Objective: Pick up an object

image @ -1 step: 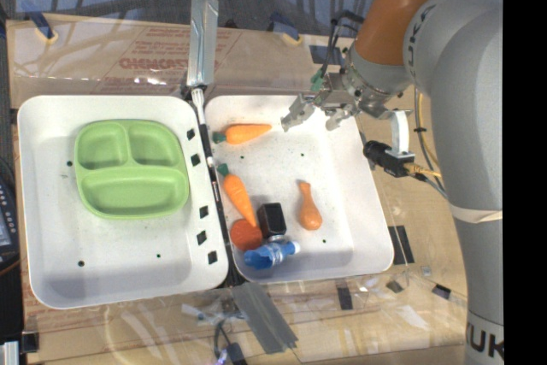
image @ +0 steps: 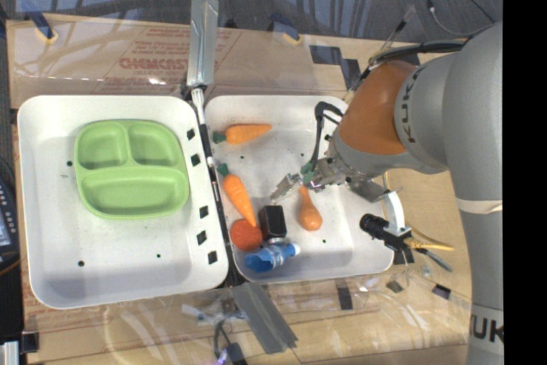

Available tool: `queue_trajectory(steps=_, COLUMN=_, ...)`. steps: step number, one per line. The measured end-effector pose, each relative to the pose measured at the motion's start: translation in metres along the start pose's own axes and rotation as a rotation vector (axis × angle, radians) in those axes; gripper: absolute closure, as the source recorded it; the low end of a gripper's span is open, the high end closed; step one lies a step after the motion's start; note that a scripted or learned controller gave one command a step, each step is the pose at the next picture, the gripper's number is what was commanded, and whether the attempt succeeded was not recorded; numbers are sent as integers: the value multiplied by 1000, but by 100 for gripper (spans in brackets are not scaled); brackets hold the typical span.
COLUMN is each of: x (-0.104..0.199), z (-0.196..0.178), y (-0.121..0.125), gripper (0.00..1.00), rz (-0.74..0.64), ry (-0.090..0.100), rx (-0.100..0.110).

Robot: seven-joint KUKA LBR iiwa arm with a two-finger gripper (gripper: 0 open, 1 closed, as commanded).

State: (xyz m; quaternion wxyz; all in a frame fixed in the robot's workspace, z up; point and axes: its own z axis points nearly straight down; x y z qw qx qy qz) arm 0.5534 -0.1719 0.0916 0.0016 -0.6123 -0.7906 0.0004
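Your nearest carrot lies in the right bin, its upper end just under the tool, whose fingers stand spread with nothing between them. To its left sit a black block, another carrot, a red ball and a blue bottle; a third carrot lies at the back, and the left bin carries a green divided plate.

Left bin: green three-compartment plate, flat, toward rear.
Right bin: carrot near rear wall; second carrot by divider; third carrot mid-bin, just below gripper; red-orange ball, black block, blue object clustered at front.
Arm: grey, orange band, reaching over right bin from right.
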Motion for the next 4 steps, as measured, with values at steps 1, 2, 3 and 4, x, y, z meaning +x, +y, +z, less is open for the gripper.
queue_trajectory(steps=1, x=0, z=-10, y=0, gripper=100, rz=-4, ry=-1, rx=1)
queue_trajectory(steps=2, x=0, z=-19, y=0, gripper=100, rz=-9, ry=-1, rx=2)
queue_trajectory(steps=3, x=39, z=0, y=26, gripper=100, rz=-127, ry=1, rx=1)
queue_trajectory(steps=4, x=83, z=-100, y=19, gripper=100, rz=323, ry=-1, rx=-1)
